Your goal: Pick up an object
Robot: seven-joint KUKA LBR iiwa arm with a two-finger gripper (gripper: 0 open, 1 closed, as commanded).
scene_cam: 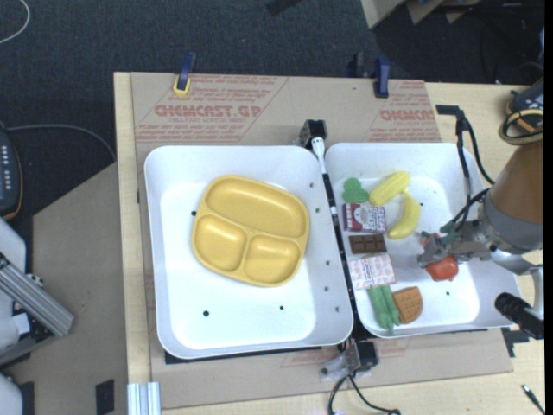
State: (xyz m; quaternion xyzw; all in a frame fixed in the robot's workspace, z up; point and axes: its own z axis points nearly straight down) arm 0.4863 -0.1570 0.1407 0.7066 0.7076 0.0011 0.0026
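1. The grey arm with the orange band reaches in from the right and ends over the right-hand shallow white bin.
2. Its two-finger gripper sits low in that bin, near the middle of its right half, directly above a small red tomato-like toy.
3. The gripper's metal parts touch or overlap the top of the red toy, but whether it is closed on it, or how wide it stands, I cannot tell from this angle.
4. To the left of the gripper lies a yellow plastic banana, curved, with a yellow corn-like piece just above it near the bin's upper middle.
5. A small green rounded toy rests beside the corn piece, close to the bin's left wall.
6. Below it, down the left side of the bin, come a red-and-white printed packet, a dark brown chocolate-like block, and a pink-and-white printed packet.
7. Near the bin's lower edge lie a long green vegetable toy and, touching its right side, an orange-brown bread-like piece.
8. The left-hand shallow white bin holds a yellow plastic divided tray with three compartments, set slightly tilted near the bin's centre.
9. Both bins stand side by side on a brown board printed with red lettering, held at the far edge by a yellow clamp and a blue clamp.
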